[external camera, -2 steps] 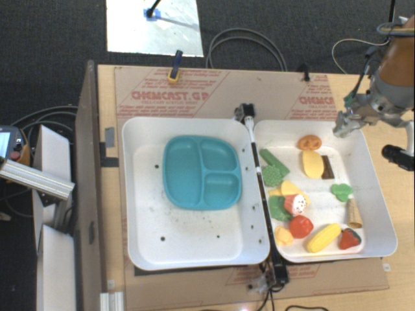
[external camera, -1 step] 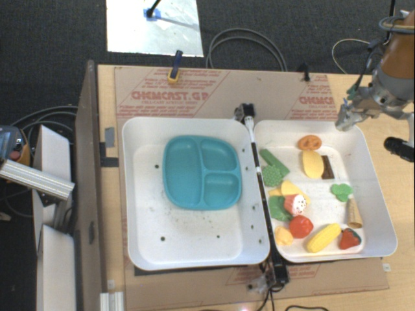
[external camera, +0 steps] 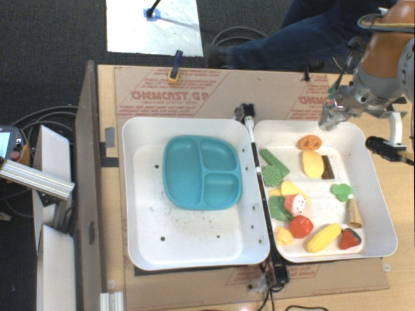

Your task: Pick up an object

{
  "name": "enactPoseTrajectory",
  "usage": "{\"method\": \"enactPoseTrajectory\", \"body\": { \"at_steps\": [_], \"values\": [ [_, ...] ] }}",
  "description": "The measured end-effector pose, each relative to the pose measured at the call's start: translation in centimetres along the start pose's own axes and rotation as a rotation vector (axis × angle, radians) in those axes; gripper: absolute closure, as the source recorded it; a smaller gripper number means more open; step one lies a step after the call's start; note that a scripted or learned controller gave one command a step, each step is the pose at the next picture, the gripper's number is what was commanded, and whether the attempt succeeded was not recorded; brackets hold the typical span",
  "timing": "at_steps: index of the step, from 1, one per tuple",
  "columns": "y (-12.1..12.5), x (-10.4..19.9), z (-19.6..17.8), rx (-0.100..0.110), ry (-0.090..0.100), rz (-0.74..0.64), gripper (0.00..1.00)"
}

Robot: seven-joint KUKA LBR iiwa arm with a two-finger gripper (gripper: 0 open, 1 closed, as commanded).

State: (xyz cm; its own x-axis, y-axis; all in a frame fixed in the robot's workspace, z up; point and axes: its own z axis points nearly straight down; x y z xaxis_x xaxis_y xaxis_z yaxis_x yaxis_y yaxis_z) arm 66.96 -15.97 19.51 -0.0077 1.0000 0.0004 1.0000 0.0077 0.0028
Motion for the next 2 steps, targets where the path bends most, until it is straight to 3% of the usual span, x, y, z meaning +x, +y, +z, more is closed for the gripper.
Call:
{"method": "enactPoseTrajectory", "body": {
  "at_steps": [1, 2],
  "values": [
    [0.0, -1.7, -2.3, -0.003, -0.002, 0.006, 1.0],
    [0.0, -0.1, -3.8, -0.002, -0.001, 0.002, 1.0]
  ]
}}
